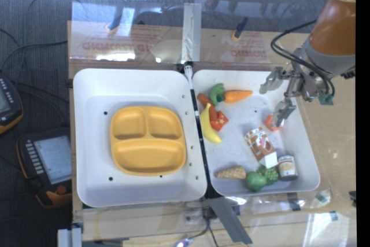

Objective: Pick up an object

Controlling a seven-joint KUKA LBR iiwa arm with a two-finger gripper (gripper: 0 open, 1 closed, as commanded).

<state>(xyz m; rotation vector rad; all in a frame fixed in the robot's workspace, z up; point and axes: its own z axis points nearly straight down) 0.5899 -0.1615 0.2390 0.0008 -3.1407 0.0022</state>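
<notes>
Over right bin [309,150], gripper [282,113] hung, grip state unclear, cannot tell. Small red object [269,122] lay just beneath, near right wall. Likely light, hard plastic, slippery; pinch across middle.

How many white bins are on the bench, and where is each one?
2. The left bin holds a yellow tray. The right bin holds the toy food, under the gripper.

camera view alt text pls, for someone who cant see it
A grey two-finger gripper hangs over the right shallow white bin of toy food, including an orange carrot and a yellow banana. The left white bin holds a yellow divided plate.
</notes>
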